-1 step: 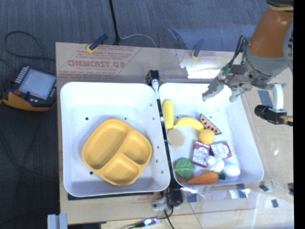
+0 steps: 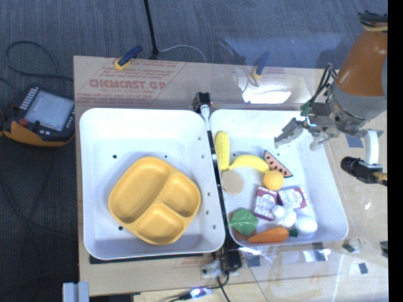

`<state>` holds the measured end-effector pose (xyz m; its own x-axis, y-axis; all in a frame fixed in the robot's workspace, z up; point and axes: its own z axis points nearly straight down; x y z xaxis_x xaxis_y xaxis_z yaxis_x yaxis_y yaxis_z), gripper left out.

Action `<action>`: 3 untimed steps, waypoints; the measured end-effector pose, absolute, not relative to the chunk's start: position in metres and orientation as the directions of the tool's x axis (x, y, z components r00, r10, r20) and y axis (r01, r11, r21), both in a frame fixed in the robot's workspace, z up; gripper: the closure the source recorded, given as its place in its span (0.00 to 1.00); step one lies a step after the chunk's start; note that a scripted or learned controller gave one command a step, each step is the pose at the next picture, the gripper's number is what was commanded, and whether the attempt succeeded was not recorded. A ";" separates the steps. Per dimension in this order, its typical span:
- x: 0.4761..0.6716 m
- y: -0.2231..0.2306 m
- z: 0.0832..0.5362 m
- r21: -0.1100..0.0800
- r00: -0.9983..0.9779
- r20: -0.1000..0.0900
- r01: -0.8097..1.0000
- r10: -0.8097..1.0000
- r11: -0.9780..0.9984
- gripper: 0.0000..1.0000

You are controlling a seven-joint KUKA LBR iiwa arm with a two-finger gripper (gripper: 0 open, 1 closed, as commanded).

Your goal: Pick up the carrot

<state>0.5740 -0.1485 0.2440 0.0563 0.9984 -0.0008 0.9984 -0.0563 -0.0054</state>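
So the pincer point(image 2: 301, 133) hangs spread apart with nothing in it, over the far end of the right bin point(image 2: 332, 194). The carrot point(image 2: 269, 235) lies well below it at that bin's near edge, touching a green leafy toy point(image 2: 242, 221) and just beside a white egg point(image 2: 306, 224). Corn point(image 2: 221, 150), banana point(image 2: 248, 163) and watermelon slice point(image 2: 278, 163) sit closer to the pincer. Way off to its left, the other bin point(image 2: 101, 143) holds a yellow divided plate point(image 2: 155, 199).

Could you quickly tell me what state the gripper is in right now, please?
Gripper: open and holding nothing, above the right bin's far end; the carrot lies at the near end.
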 end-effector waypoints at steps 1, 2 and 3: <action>0.573 -0.168 0.235 -0.006 0.143 -0.001 0.990 0.990 -0.143 0.00; 0.572 -0.188 0.196 -0.008 0.279 0.000 0.960 0.960 -0.279 0.00; 0.559 -0.185 0.190 -0.006 0.302 -0.002 0.953 0.953 -0.302 0.00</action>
<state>0.5586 -0.1850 0.1898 0.3019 0.9533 -0.0020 0.9533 -0.3019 -0.0063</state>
